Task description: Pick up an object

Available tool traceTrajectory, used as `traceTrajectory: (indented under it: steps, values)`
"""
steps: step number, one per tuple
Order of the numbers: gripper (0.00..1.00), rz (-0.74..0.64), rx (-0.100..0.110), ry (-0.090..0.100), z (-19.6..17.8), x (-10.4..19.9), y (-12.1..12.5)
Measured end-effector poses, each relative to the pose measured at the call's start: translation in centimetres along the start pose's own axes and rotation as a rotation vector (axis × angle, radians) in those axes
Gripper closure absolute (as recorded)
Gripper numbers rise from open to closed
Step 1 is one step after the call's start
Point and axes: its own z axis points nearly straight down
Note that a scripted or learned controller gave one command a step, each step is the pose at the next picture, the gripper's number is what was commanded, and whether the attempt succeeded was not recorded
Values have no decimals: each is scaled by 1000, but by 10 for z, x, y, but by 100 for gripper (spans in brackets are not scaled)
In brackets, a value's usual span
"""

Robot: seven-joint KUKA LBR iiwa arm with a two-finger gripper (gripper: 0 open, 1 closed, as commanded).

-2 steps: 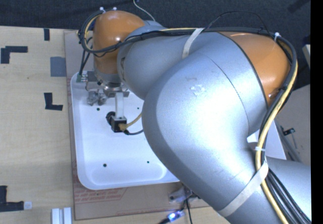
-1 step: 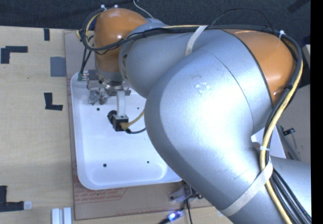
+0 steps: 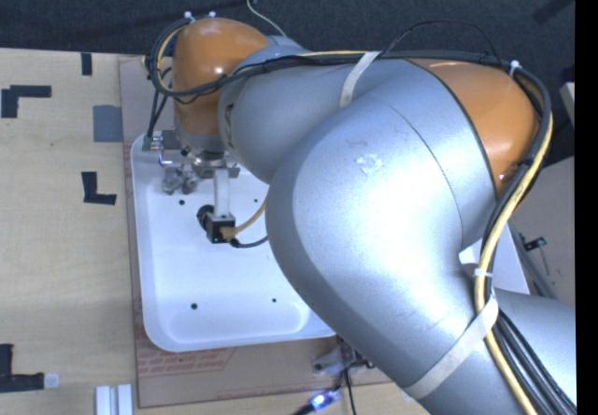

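Gripper [image 3: 183,176] hangs low over the far-left corner of the white bin [image 3: 187,310], just inside the rim, w/ the orange band [image 3: 210,53] directly above it. You can't tell from this angle whether it's open or closed, or whether it grips anything (the metal parts there are small and blur together). The grey arm [image 3: 374,217] comes in from the right and covers most of the frame, incl. the right side of that bin, so you can't tell where an object to pick lies. On the bare bin floor you get 3 small dark dots [image 3: 193,306], well apart from each other; they're too small to say what they are. The bin sits on a brown cardboard sheet [image 3: 187,362], which lies on the pale wood bench [image 3: 56,264]. Left of the bin, the bench carries black tape marks [image 3: 93,189] and 1 grey patch [image 3: 107,121], all apart from the bin.
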Motion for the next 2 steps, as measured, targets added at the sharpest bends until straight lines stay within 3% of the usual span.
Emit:
traceTrajectory:
  steps: [2]
  values:
    - [100,0,-1,0,-1,0,12]
